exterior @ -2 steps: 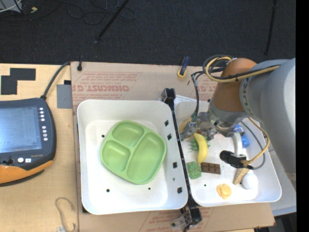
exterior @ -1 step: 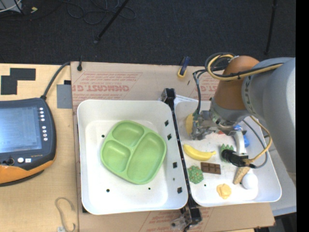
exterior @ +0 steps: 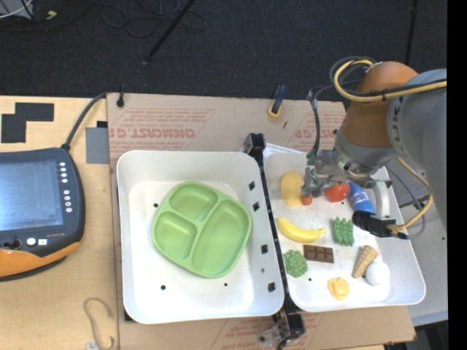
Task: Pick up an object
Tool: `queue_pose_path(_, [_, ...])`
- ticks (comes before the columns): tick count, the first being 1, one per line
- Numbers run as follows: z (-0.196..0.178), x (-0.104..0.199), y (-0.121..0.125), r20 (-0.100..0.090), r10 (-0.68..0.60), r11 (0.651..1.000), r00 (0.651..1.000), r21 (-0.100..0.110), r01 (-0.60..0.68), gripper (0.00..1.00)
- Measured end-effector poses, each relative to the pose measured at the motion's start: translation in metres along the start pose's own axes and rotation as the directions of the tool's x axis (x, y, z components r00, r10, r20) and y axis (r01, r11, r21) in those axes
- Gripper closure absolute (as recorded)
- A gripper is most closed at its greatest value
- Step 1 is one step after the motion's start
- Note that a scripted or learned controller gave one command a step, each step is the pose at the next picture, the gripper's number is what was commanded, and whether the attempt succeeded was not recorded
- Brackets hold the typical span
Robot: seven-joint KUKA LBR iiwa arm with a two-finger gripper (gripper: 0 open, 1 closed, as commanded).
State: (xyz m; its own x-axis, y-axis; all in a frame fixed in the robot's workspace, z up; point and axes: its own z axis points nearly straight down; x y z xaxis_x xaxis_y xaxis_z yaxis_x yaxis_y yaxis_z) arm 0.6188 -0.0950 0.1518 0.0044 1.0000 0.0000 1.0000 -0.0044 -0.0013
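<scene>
The KUKA arm (exterior: 398, 115) reaches in from the right, its orange band sitting high over the right bin (exterior: 416, 286). Beside it, the left bin (exterior: 135, 268) carries a green divided plate (exterior: 202, 228), well apart from the action.

Down at the working end, the gripper (exterior: 315, 183) hangs low in the right bin's upper part, just between a yellow lemon-like fruit (exterior: 291, 188) on one side and a small red tomato-like piece (exterior: 337, 192) on the other. How wide it stands, I cannot tell from this slant, and nothing is visibly gripped.

Below it lies the toy food spread: a banana (exterior: 300, 230), a blue can (exterior: 361, 197), a ridged green piece (exterior: 343, 231), a broccoli floret (exterior: 295, 263), a chocolate bar (exterior: 318, 254), an ice cream cone (exterior: 363, 260), a white egg (exterior: 377, 273) and a small yellow piece (exterior: 338, 288).

My read: this is the descent-and-grasp step, with the yellow fruit or the red piece as the likely target. The next move calls for centring over one item, since the two lie close together, then closing and lifting straight up.
</scene>
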Motion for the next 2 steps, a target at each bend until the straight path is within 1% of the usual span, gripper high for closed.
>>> queue_pose_path(1, [-0.054, -0.002, -0.009, 0.000, 0.001, 1.000, 1.000, 0.001, -0.001, 1.00])
queue_pose_path(2, [-0.075, -0.003, -0.009, -0.001, -0.001, 1.000, 1.000, 0.002, 0.001, 1.00])
